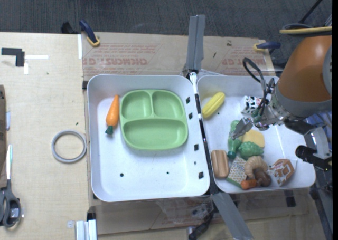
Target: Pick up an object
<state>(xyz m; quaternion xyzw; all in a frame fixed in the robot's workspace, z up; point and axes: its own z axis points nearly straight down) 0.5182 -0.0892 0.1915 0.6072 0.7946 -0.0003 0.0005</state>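
Note:
My gripper [242,127] hangs low over the right bin [301,144], reaching in from the right. It is just above a green leafy toy [238,145] and a yellow piece [255,138]. Toys crowd the bin's front: a bread roll [219,163], a waffle [237,171], a brown mushroom-like toy [257,165] and a small gingerbread house [281,172]. A yellow corn-like toy [213,104] lies at the back left and a black-and-white toy [250,105] behind the gripper. I see nothing lifted off the bin floor.
The left bin [100,144] holds a green divided plate [154,118] and an orange carrot [112,111] beside it. On the bench to the left lie a tape ring [68,146] and scissors [9,204]. The orange-banded arm [309,73] covers the right bin's back right corner.

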